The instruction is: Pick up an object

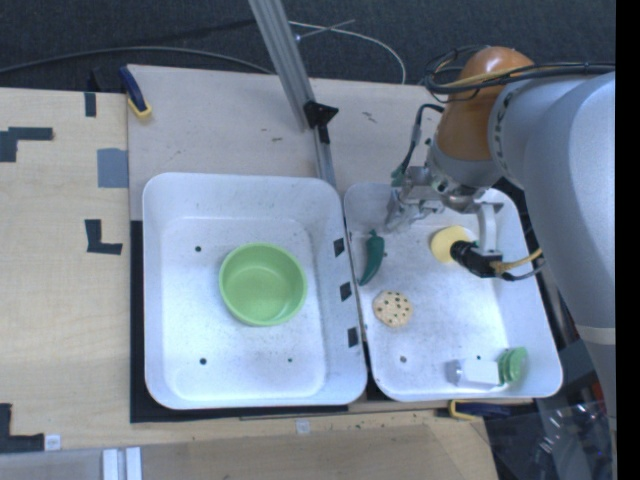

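1. Hand [405,208] position: it hangs low over the back left part of the right bin [440,363], under the orange-banded wrist, with nothing seen between its parts. Whether it is apart or together cannot be told from this slanted look.
2. Nearest candidate: a dark green slender object [373,256] lies just beside the hand, toward the front and slightly left, close to the wall shared with the left bin [170,298]. Its long axis runs roughly front to back, tilted a little.
3. Other pickable things in the right bin: a yellow object [447,242] near the hand on its right, a speckled cookie-like disc [393,308] further forward, and a white and green item [490,368] at the front right corner, well apart.
4. A green bowl [262,284] sits in the left bin, well away.
5. Judgement: the green slender object looks likeliest; the hand would need a short shift forward and a grip across its narrow width.
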Robot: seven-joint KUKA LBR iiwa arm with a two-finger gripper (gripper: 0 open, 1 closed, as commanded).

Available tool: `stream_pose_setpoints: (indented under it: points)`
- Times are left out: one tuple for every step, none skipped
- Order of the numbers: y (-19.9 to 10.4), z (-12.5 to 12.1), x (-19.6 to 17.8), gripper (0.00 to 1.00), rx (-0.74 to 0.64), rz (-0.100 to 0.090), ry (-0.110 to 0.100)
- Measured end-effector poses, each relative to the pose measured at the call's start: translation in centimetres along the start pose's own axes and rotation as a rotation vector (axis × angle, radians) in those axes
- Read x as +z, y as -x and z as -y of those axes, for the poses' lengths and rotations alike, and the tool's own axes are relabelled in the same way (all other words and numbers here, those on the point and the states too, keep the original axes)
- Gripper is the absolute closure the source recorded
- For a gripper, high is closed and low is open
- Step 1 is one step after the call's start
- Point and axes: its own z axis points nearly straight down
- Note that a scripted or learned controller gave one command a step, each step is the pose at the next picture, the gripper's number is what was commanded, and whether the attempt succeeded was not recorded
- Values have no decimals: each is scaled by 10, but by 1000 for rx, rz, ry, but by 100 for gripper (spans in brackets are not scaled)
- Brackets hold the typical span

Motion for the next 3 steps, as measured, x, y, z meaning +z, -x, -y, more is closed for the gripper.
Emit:
stream_pose_setpoints:
  points:
    - [9, -1, -50, 100, 2, 1, 6]
    - [6, -4, -94, 100, 0, 0, 7]
    - [14, -2, -152, 100, 1, 1, 8]
